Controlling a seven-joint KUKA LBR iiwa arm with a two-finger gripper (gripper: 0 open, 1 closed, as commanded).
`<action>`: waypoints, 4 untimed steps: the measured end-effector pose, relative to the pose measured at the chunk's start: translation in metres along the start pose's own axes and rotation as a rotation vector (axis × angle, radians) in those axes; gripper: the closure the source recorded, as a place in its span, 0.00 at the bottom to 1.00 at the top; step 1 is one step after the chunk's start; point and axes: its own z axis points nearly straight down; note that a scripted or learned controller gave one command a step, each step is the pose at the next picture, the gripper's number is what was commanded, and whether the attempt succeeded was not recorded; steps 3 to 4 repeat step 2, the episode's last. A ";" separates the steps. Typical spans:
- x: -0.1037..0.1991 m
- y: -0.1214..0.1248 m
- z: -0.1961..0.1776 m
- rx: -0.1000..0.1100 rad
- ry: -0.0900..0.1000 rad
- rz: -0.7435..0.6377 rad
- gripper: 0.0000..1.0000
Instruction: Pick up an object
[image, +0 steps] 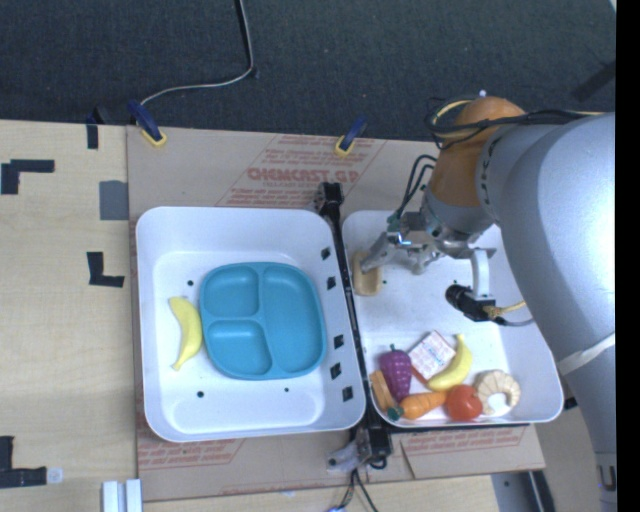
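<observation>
My gripper (396, 260) hangs low over the back left part of the right bin (520, 345), under the orange band of the arm. A small tan piece (367, 281) lies just to its lower left, against the bin's left wall; whether it touches the gripper I cannot tell. Toy food sits along the front of this bin: purple grapes (396, 370), a pink and white box (432, 352), a small banana (456, 366), a carrot (421, 404), a red tomato (463, 402) and a pale shrimp-like piece (497, 388).
The left bin (160, 240) holds a blue divided plate (262, 320) and a yellow banana (186, 332) beside it. A black divider (340, 290) separates the bins. The grey arm (560, 230) covers the right side. Yellow clamps (148, 128) sit on the cardboard behind.
</observation>
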 end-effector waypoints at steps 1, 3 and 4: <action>-0.001 0.007 0.000 0.004 -0.002 0.000 0.00; -0.002 0.007 0.000 0.000 -0.001 0.000 0.00; -0.002 0.007 0.000 0.000 -0.001 0.000 0.00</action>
